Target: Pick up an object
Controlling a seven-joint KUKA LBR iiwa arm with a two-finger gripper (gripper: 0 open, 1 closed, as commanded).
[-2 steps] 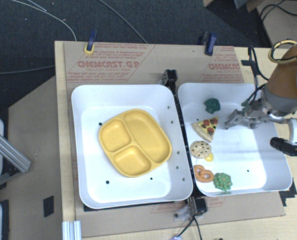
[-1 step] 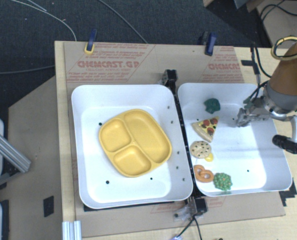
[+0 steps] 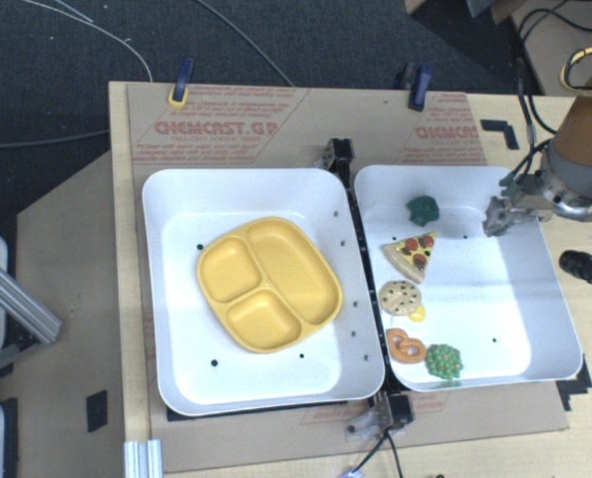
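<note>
The right bin (image 3: 515, 307) holds several toy foods along its left side. A dark green broccoli piece (image 3: 423, 208) lies at the back, with a pizza slice (image 3: 413, 254) in front of it. Below those sit a chocolate-chip cookie (image 3: 400, 296), a small yellow piece (image 3: 417, 315), a pretzel (image 3: 406, 345) and a lighter green broccoli (image 3: 444, 360). My gripper (image 3: 499, 217) hangs over the back right part of this bin, to the right of the dark broccoli and apart from it. Nothing is visible between its fingers.
The left bin (image 3: 176, 267) carries a yellow divided plate (image 3: 267, 283). Both bins rest on a cardboard sheet (image 3: 226, 122) held by blue clamps (image 3: 180, 83) at the back. The arm's wrist (image 3: 575, 157) comes in from the right edge.
</note>
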